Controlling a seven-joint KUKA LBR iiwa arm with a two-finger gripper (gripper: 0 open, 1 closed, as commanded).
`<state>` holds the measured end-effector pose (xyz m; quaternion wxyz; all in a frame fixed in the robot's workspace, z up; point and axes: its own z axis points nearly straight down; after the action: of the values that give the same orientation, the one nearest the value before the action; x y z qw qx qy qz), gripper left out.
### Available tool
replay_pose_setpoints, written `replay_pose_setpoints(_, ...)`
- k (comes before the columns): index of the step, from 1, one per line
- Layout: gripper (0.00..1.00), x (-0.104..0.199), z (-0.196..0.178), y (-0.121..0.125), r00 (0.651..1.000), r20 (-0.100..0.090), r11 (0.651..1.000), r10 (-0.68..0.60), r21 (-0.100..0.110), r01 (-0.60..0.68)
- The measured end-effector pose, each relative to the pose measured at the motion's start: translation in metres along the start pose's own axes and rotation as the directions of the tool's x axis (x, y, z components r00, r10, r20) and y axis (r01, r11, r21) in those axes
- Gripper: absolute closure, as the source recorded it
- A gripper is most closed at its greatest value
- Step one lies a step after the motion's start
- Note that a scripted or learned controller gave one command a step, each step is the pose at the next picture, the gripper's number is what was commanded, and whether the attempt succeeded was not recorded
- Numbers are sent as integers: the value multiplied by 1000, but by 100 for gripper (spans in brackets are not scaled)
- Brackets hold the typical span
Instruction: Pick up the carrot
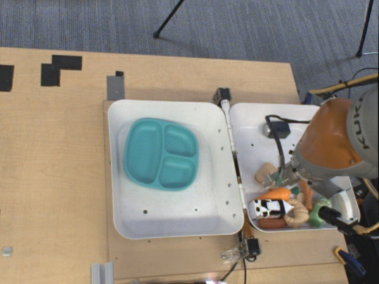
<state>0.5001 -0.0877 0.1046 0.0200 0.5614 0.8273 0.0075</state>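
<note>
The carrot is lying among toys near the front edge of the right bin, by the desk's right side. The tool is hovering just above it, seemingly lining up a grasp; its grip state I cannot tell.

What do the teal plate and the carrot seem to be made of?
The teal plate looks like moulded plastic: even colour, soft sheen, rounded compartments. The carrot is probably a plastic toy, judging by its uniform bright orange and smooth surface, though it is small here.
</note>
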Motion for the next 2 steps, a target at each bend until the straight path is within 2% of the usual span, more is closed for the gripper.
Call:
replay_pose_setpoints(1, 0, 0, 1, 0, 1000, -1, 1000, 1, 2, -1)
replay_pose_setpoints(2, 0, -5, 13, -9, 975, -14, 975, -221, 10, 221)
